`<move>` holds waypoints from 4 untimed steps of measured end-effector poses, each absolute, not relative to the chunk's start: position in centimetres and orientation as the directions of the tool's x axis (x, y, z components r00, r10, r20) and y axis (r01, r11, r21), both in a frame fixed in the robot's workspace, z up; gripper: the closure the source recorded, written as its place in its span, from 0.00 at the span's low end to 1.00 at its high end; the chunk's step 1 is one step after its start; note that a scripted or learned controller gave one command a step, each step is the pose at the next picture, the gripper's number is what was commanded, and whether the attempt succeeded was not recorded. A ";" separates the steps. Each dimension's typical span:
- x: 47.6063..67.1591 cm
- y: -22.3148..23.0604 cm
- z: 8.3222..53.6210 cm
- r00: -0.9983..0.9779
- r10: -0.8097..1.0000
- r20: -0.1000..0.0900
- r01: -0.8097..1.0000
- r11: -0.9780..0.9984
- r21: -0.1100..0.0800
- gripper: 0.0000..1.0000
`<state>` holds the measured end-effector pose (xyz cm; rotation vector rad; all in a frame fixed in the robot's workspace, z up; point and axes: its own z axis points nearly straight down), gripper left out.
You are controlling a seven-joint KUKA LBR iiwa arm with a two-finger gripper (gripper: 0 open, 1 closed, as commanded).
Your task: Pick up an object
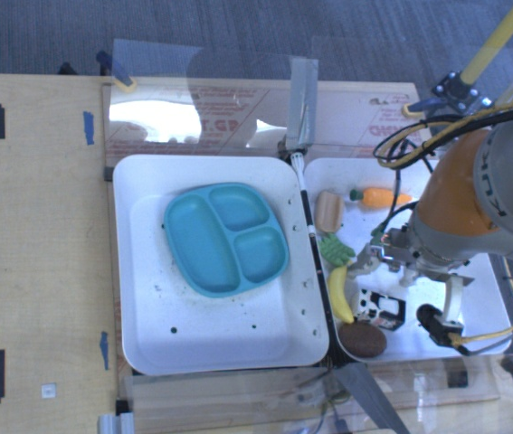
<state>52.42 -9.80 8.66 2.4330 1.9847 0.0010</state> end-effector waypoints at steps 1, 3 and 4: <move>59.8 -13.1 8.6 0.252 0.968 0.000 0.968 -0.252 0.005 0.00; 60.4 -11.1 14.8 0.016 1.000 0.000 1.000 -0.016 -0.003 0.00; 51.4 -13.0 8.6 -0.215 0.977 0.002 0.977 0.215 0.002 0.00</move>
